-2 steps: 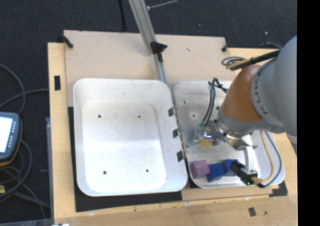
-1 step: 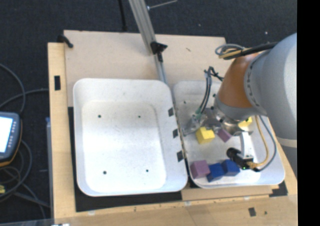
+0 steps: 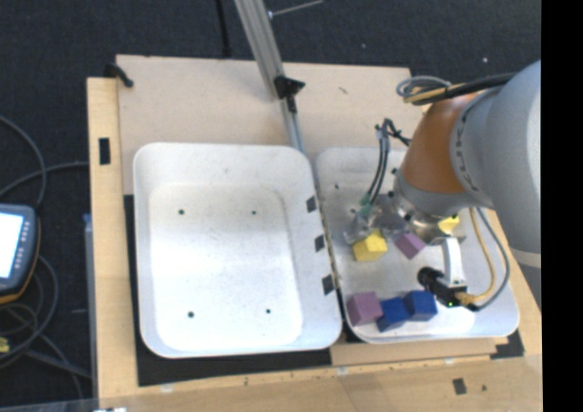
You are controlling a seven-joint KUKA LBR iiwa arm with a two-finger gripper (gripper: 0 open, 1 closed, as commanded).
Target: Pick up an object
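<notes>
Bench (image 3: 228, 96), tan, bearing two white bins side by side. Left bin (image 3: 146, 173): bare white floor with a few dark dots. Right bin (image 3: 342, 169): yellow block (image 3: 369, 247) near the middle; small purple block (image 3: 409, 243) just to its right; larger purple block (image 3: 364, 307) at the near edge; two blue blocks (image 3: 406, 308) beside it, touching each other. Arm (image 3: 474, 155), grey with an orange band, reaching into the right bin. Hand (image 3: 381, 219) low over the bin, just above the yellow block; whether spread or pressed together cannot be told.
</notes>
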